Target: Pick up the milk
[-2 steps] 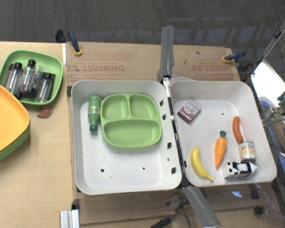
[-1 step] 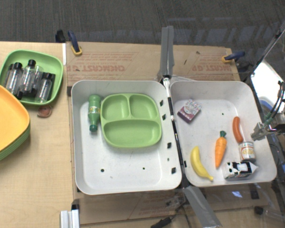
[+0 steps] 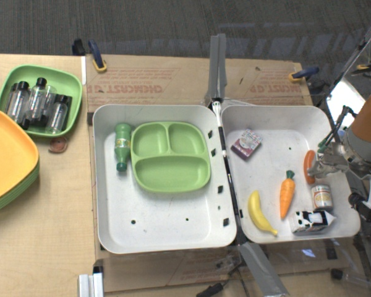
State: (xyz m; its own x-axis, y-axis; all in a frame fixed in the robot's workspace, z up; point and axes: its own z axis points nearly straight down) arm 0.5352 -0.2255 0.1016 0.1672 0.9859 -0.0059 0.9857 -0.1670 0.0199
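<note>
Stacked orange plates (image 3: pixel 9 159) are seen at the far left edge of the table (image 3: pixel 43 252), partly cut off by the frame. Behind them a green tray (image 3: pixel 40 99) is set, in which several small dark-capped bottles (image 3: pixel 37 104) are laid. The left white bin (image 3: pixel 164 228) is found next, holding a green bottle (image 3: pixel 122 146) lying against its left side and, touching that bottle, a green divided plate (image 3: pixel 170 156) with three compartments. The right white bin (image 3: pixel 272 129) adjoins it at the centre seam. In it a small purple-and-white packet (image 3: pixel 246 144) is placed near the back, a banana (image 3: pixel 260 213) lies toward the front left, and a carrot (image 3: pixel 287 193) is set just beside the banana, its green top pointing away. The milk (image 3: pixel 312 221), a carton with black-and-white cow patches, is lying on its side at the front right corner of this bin. Just behind it a small can (image 3: pixel 322 197) is stood upright, and a red-orange item (image 3: pixel 309 166) is partly covered by the gripper (image 3: pixel 324 166), which is positioned over the bin's right side; whether it is open or closed cannot be told.
</note>
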